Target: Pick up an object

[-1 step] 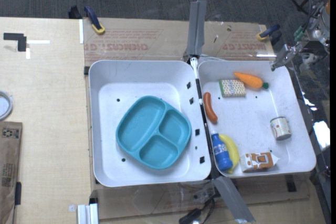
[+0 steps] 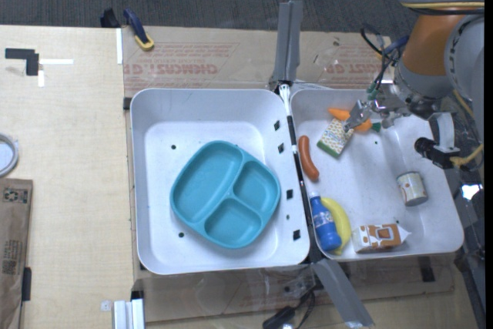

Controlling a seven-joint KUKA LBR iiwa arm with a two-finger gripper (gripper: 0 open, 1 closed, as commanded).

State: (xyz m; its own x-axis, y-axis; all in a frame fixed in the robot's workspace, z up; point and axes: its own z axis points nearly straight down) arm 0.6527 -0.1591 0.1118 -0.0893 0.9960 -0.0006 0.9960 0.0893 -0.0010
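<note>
Over the right bin's (image 2: 451,239) far end, the gripper (image 2: 359,118) seems to pinch the top of a speckled packet (image 2: 334,138), though the fingers are too small and cluttered to be sure. An orange piece (image 2: 337,113) lies just beside it, half hidden. Nearer lie a sausage (image 2: 309,158), can (image 2: 412,188), banana (image 2: 337,217), bottle (image 2: 323,223) and carton (image 2: 380,237). A blue plate (image 2: 224,194) fills the left bin (image 2: 146,166).

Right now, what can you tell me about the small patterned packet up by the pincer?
The patterned packet is a small flat rectangle, pale with fine green speckling, looking like card or foil. It sits tilted in the right bin, near its far left part. Its upper right corner meets the pincer tips; whether they clamp it cannot be told. An orange piece lies just above it, a sausage below left, apart.
</note>
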